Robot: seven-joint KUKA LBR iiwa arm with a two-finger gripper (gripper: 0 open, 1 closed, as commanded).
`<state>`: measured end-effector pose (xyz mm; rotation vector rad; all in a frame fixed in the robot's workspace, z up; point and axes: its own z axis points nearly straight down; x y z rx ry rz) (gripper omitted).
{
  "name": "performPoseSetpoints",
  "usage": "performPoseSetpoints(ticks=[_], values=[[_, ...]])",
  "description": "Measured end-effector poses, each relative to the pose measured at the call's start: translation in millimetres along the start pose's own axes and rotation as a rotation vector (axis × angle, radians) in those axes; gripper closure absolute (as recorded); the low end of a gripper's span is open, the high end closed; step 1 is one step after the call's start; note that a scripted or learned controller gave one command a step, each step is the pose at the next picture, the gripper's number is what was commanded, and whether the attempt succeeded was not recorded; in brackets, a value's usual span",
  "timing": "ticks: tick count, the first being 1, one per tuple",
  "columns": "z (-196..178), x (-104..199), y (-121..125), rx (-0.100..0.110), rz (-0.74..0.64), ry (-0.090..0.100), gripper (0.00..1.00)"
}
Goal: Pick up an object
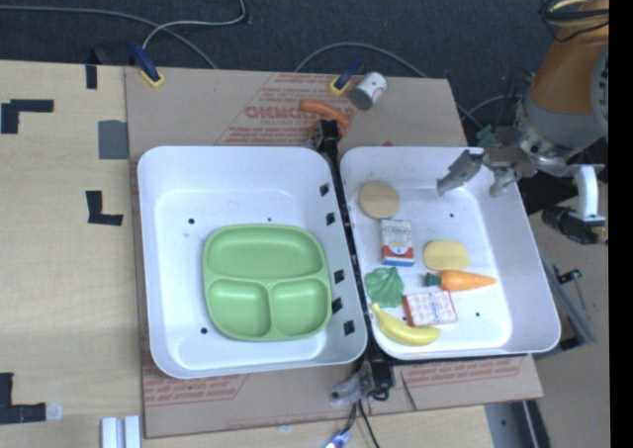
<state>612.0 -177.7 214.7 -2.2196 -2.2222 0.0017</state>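
Approach step: the grey two-finger jaws [478, 175] hover spread and empty; next, descend onto the round tan biscuit [379, 200] below-left of them.

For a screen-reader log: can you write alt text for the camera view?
The gripper hangs open over the far right corner of the right bin, holding nothing. That bin holds a round cookie, small carton, yellow lemon, carrot, green leaf, banana and a snack packet. The left bin holds a green divided plate.
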Motion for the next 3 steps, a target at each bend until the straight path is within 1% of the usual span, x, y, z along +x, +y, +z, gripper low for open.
performPoseSetpoints(ticks=[1,2,3], values=[[83,65,-34,0.003,-0.001,0.002,0.00],[129,81,-45,-0.003,0.000,-0.001,0.00],[119,81,-44,-0.005,0.000,-0.002,1.00]])
